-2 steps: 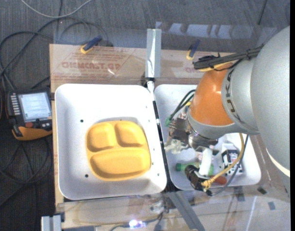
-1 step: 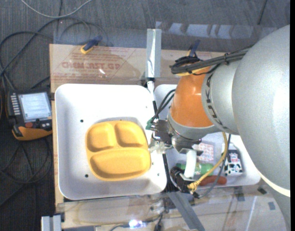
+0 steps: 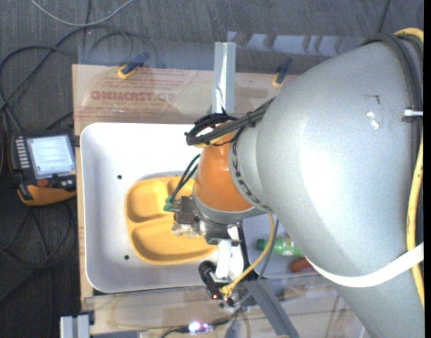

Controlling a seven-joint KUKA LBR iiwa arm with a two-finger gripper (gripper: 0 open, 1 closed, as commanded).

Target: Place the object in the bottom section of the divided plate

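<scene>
A yellow divided plate (image 3: 151,220) lies in the left white bin (image 3: 103,189), with an upper section and a lower section visible on its left side. My grey arm with its orange band (image 3: 217,182) reaches in from the right and covers the plate's right part. The wrist hardware (image 3: 191,220) hangs directly over the plate's right edge, and the gripper itself is hidden beneath it. I see no object lying in the visible parts of the plate.
A green item (image 3: 280,246) and a reddish-brown one (image 3: 300,265) lie in the right bin, partly under the arm. A pendant with a screen (image 3: 45,157) sits left of the bench. Cables trail across the floor at top.
</scene>
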